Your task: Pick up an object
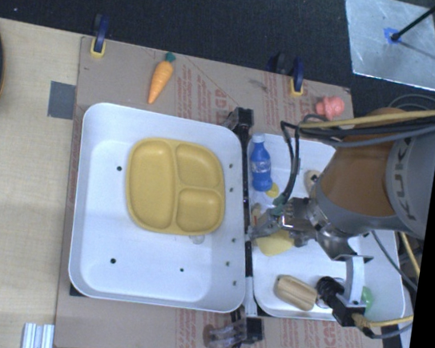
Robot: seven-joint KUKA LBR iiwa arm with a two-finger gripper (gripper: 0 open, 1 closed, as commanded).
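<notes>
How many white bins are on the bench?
2. The left bin holds a yellow plate. The right bin, right beside it, holds a blue bottle and a wooden block; the arm covers part of it.

Grey arm [412, 170], orange band [358, 178]

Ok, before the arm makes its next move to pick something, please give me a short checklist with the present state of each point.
1. Pincer over the right bin, at its left edge: ok.
2. Object between its fingers: cannot tell.
3. Yellow object right below the pincer: ok.
4. Blue bottle lying apart from the pincer: ok.
5. Wooden block free of the arm: ok.
6. Yellow tray in the left bin, out of the way: ok.
</notes>
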